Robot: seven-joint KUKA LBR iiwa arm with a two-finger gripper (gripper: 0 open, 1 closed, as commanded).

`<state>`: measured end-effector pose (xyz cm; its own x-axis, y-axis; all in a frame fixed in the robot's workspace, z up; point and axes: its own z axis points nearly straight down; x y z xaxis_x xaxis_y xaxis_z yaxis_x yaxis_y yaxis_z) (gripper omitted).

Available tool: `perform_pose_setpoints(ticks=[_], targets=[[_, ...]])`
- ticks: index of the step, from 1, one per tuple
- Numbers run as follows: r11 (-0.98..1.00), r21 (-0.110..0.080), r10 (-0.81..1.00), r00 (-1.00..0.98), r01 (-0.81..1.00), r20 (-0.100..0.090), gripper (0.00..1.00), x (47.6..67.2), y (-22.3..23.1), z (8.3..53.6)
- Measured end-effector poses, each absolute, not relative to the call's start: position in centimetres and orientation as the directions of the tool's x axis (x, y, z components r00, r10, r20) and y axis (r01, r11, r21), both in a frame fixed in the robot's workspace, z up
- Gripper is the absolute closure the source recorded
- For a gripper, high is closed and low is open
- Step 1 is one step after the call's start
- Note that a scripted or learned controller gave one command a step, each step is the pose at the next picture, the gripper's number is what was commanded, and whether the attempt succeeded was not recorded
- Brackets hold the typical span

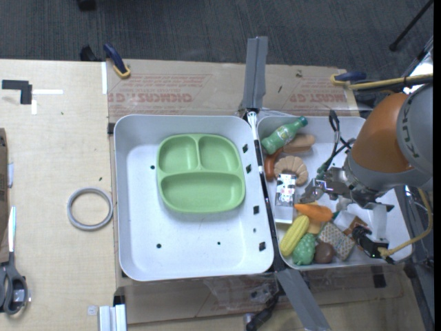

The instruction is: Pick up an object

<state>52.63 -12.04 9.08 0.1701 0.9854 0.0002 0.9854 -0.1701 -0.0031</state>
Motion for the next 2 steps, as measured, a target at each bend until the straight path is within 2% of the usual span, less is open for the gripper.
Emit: perform_pose_setpoints(ticks=[1,2], targets=[[-0.111,-0.002,0.994,0.111,0.994,0.001,0.0,47.7,-11.1,9.1],[-0.251,-0.001,0.968,0.251,0.968,-0.002,0.0,48.0,-13.0,19.4]])
